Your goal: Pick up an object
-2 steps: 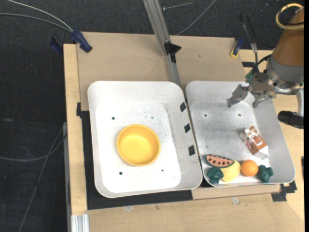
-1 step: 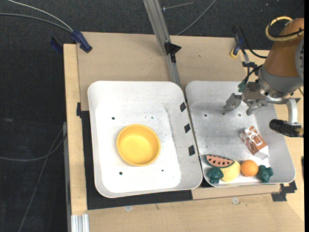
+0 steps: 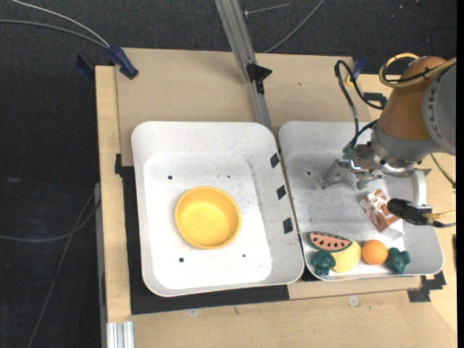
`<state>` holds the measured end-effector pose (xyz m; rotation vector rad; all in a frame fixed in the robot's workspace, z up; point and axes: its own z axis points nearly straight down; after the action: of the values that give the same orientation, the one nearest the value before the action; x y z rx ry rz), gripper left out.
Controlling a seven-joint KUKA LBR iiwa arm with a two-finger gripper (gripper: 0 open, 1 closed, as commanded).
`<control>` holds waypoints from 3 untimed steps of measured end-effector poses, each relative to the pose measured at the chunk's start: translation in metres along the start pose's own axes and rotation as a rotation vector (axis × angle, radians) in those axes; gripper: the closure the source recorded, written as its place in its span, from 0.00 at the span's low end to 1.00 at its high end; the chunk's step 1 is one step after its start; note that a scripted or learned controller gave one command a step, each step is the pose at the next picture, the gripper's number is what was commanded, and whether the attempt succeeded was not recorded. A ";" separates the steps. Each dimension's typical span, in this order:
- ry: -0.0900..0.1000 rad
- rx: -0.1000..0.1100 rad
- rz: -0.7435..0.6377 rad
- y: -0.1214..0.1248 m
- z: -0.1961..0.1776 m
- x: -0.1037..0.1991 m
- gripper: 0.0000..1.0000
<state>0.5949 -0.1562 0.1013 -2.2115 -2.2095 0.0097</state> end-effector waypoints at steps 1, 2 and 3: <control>0.002 0.000 0.001 -0.001 0.005 0.001 0.00; 0.003 -0.003 0.000 0.000 -0.007 0.002 1.00; -0.007 -0.024 -0.003 0.006 -0.064 0.012 1.00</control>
<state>0.6016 -0.1446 0.1654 -2.2235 -2.2280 -0.0085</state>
